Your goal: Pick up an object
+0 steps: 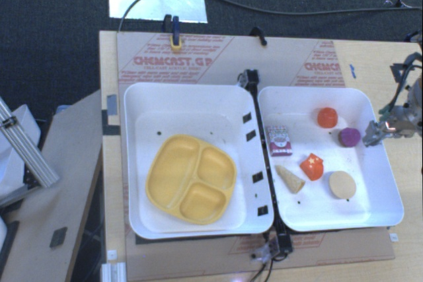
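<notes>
From my station I see the arm's gripper (374, 133) at the right edge of the right-hand shallow white bin (380, 208), just over its rim; I cannot tell whether it is apart or together, since it is small and blurred here. Nothing shows between its tips.

Just beside it, inside the bin near that right edge, sits a small purple ball (349, 137). A round red-orange ball (327, 117) lies a little further toward the bin's far edge. Toward the bin's left edge, a small red-and-white printed carton (279, 141) lies flat. Nearer the middle are an orange-red faceted block (312, 166) and, just left of it, a tan wedge (289, 178). A pale beige round disc (342, 185) rests toward the near right corner.

The left-hand shallow white bin (139, 102) carries a yellow plastic divided plate (191, 178), set toward its near edge.
</notes>
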You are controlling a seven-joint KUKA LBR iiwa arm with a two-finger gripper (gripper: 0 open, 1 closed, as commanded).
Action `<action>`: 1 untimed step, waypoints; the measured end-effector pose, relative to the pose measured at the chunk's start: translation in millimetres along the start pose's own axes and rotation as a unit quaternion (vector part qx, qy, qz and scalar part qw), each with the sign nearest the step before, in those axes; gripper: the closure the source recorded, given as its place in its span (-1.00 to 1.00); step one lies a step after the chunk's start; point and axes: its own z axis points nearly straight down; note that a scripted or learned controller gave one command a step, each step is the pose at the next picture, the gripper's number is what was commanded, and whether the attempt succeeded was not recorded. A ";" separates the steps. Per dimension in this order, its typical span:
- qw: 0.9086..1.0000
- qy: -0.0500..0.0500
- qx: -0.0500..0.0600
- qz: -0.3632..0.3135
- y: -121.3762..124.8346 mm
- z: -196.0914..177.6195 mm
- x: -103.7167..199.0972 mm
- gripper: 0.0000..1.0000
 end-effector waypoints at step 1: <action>1.000 0.002 0.001 -0.003 11.6 2.7 59.6 1.00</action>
